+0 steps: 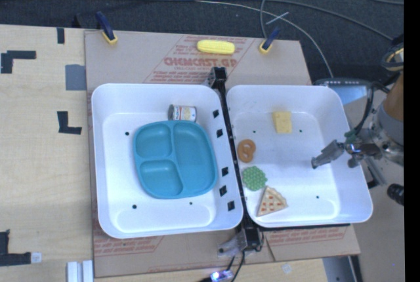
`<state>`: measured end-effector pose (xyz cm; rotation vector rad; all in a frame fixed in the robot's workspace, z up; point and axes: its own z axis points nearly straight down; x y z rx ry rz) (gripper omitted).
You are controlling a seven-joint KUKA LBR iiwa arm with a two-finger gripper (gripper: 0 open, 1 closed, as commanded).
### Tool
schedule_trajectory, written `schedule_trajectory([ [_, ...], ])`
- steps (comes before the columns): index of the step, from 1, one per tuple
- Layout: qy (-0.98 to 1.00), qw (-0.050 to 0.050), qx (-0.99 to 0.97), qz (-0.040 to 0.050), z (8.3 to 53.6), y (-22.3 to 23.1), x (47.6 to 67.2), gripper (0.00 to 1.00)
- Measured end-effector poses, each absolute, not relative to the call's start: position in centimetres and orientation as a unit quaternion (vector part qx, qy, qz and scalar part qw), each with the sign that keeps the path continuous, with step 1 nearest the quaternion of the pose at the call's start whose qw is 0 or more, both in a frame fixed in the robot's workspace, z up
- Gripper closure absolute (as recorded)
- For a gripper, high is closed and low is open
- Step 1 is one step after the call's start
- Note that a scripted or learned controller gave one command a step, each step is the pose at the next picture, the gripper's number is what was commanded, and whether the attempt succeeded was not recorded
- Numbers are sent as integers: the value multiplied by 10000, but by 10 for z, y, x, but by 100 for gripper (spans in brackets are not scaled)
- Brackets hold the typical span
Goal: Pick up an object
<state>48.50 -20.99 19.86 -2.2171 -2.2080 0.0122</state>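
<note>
Triangular pizza slice (270,201), bumpy green ball (254,177)

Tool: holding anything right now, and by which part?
Nothing is held. The tool hangs over the right bin, apart from the cheese cube.

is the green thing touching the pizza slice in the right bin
Apart. The camera view shows the green toy just above the pizza slice, with a thin strip of white bin floor between them.
</note>
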Motion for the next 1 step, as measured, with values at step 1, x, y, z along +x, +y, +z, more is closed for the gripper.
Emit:
schedule_trajectory([
  [1, -7073, 6, -7069, 6, 205, -209, 488, 0],
])
